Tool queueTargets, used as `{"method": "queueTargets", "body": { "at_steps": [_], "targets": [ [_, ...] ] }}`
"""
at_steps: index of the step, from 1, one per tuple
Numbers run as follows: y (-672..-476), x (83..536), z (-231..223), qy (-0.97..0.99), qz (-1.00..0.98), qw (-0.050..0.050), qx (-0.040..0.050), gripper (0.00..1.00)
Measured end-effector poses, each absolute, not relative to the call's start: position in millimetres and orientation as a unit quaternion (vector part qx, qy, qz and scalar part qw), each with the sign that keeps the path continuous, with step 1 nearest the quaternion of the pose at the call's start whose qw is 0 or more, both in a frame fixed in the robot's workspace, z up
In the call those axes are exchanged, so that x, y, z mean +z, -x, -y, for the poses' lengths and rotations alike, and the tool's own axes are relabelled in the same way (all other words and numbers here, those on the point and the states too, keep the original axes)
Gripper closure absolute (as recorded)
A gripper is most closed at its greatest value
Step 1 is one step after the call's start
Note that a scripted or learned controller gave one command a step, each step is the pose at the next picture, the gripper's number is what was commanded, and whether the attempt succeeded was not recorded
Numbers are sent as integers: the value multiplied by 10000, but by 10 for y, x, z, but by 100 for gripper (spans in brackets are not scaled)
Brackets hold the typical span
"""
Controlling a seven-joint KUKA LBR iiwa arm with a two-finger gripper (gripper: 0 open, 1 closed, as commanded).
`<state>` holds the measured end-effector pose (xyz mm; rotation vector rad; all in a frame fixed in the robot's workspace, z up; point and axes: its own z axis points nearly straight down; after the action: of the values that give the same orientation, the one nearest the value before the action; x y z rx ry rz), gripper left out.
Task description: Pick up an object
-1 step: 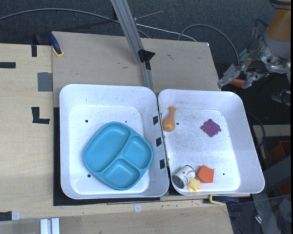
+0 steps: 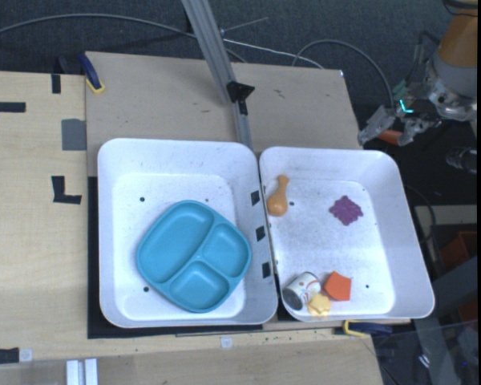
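A: Starting at the near edge, what do we have?

B: In the right bin (image 2: pixel 401 215), the near-left corner is crowded: a small white can (image 2: pixel 300 289) on its side, a yellow piece (image 2: pixel 319 304) touching it, and an orange block (image 2: pixel 337 285) just beside both. All three sit close to the near wall, so we see little open room around them.

A: And the left bin (image 2: pixel 112 215)?

B: We see a blue divided plate (image 2: pixel 193 254) lying flat, taking up most of the floor, its near edge near the bin wall.

A: Farther back on the right side?

B: A purple piece (image 2: pixel 346 209) lies alone on open floor, well apart from the walls and from the other things. An orange-tan drumstick-shaped toy (image 2: pixel 278 196) lies close to the left wall, beside the divider between the bins.

A: Where is the end effector (image 2: pixel 382 127)?

B: Beyond the far right corner of the right bin, outside its rim, above the edge of the counter (image 2: pixel 160 95). We cannot tell whether it is apart or together. Nothing shows in it. The purple piece is the nearest thing to it, yet well apart; the can cluster lies farthest.
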<state>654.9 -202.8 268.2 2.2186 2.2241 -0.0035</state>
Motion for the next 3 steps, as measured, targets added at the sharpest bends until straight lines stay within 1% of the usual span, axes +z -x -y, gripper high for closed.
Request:
{"method": "queueTargets", "body": {
  "at_steps": [1,2,3],
  "targets": [
    [-6497,2042,2008,-7063,-7079,-28,-26,0],
    [-6477,1389,2006,-7064,-7078,-32,-27,0],
    [-6477,868,1995,-7060,-7082,5,-11,0]
  ]
}}
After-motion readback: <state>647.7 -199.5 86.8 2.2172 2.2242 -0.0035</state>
